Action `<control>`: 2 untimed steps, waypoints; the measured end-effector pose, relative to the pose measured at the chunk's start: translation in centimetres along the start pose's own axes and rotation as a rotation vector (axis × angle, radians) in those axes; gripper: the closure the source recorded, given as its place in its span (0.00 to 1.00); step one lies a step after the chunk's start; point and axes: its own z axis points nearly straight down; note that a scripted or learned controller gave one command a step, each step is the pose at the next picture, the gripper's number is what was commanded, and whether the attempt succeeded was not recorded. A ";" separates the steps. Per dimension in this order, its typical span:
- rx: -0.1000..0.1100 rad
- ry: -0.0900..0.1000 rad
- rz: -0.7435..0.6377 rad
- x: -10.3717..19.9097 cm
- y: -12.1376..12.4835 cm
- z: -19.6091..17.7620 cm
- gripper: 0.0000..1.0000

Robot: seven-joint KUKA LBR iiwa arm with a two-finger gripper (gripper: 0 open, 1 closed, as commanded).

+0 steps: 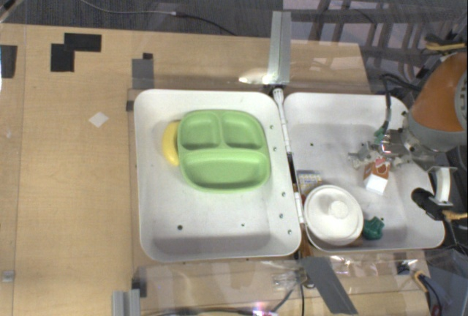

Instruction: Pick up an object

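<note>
A matt, smooth plastic finish is seen on the green divided plate [222,149]. The white bins [157,190] appear smooth and slightly glossy. The tabletop [66,161] is seen as pale wood.

Green divided tray [222,150] seen in left bin [157,190]; white bowl [333,214] in right bin [329,121]; pincer [378,159] positioned over small orange-white object [377,174].

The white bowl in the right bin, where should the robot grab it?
Probably by its rim, from straight above. The white bowl sits in the right bin's front left corner, close against the walls, with a small green object at its right side. It looks round and too wide to span, so one finger inside and one outside the rim on the far side, facing open bin floor, seems the best bet.
</note>
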 end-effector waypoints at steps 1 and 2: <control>-0.007 -0.002 0.000 0.0 0.2 -1.3 1.00; 0.002 0.000 0.028 0.6 0.2 -4.7 1.00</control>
